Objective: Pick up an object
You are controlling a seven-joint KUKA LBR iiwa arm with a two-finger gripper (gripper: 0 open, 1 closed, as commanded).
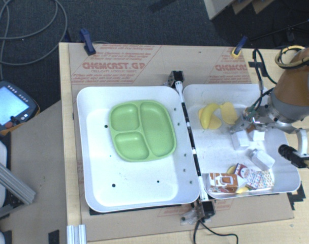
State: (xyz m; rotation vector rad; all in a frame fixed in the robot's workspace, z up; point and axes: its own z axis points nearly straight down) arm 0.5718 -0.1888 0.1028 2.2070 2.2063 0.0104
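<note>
Grey KUKA arm (291, 103) with a broad orange band, silver-grey wrist section below it, black cables looping along its side, pale metallic gripper (244, 127) with small blocky parts

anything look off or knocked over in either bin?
Nothing damaged or spilled. The green divided plate sits slightly askew in the left bin. In the right bin, printed packets lie jumbled against the near wall, with yellow pieces near the gripper.
</note>
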